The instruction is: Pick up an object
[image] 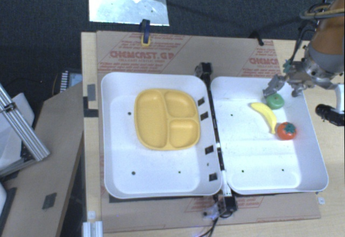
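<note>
Your gripper (284, 86) hangs with jaws open over the green object (276, 102) at the right bin's (253, 176) far edge, holding nothing. The object looks small, light, rigid, probably slick plastic; grip it across its middle.

This is a robotics lab test bench, not a home. Two shallow white bins (161, 187) sit side by side on a cardboard sheet (178, 53) at frame centre, dark carpet (43, 4) lies beyond, and an aluminium rail (19, 125) crosses the left edge.
</note>
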